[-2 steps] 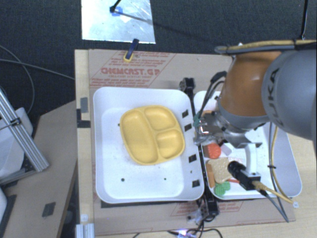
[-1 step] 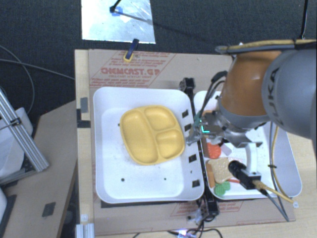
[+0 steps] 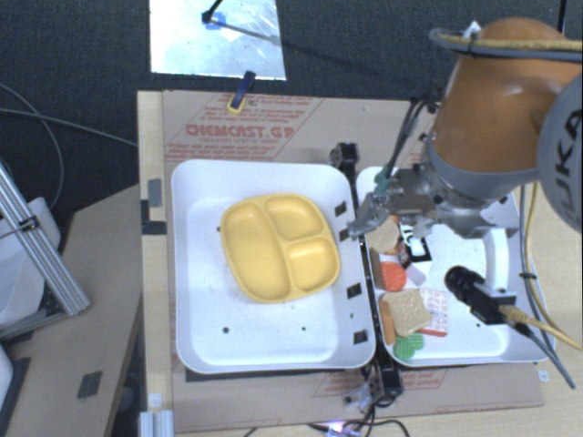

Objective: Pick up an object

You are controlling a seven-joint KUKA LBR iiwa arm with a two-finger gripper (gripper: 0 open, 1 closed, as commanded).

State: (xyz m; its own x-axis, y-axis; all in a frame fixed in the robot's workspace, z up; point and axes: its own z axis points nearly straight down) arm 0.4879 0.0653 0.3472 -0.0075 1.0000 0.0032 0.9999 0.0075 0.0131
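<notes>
Gripper (image 3: 404,244) fingers hang low over the left part of the right bin (image 3: 492,344), and the arm's grey wrist and orange band (image 3: 506,89) screen them so heavily from above that it cannot be told whether they are spread or closed, or whether anything lies between them.

Nearest the camera, at the right bin's front edge, a green ridged piece (image 3: 408,345) lies against the rim. Just behind it sits a tan toast-like slice (image 3: 409,310), touching a white card with red print (image 3: 437,313). Behind these, an orange-red piece (image 3: 393,276) lies almost directly under the gripper, with a small black-and-white item beside it that is too small to make out. A black cylindrical fitting (image 3: 472,291) with a yellow-tipped cable juts across the bin's right half. Everything farther back in this bin is covered by the arm, and its right rim is partly hidden by cables.

To the left, the left bin (image 3: 196,335) holds a yellow divided plate (image 3: 278,246), three compartments, lying flat near the middle with bare white floor all around it, widest toward the front. The two bins meet along a narrow dark seam with black clips.

Beyond the bins, printed cardboard (image 3: 241,130) runs to the bench's far edge, where a small blue-and-yellow object (image 3: 241,92) rests, and past it a shiny silver sheet (image 3: 217,24) lies on dark carpet.
</notes>
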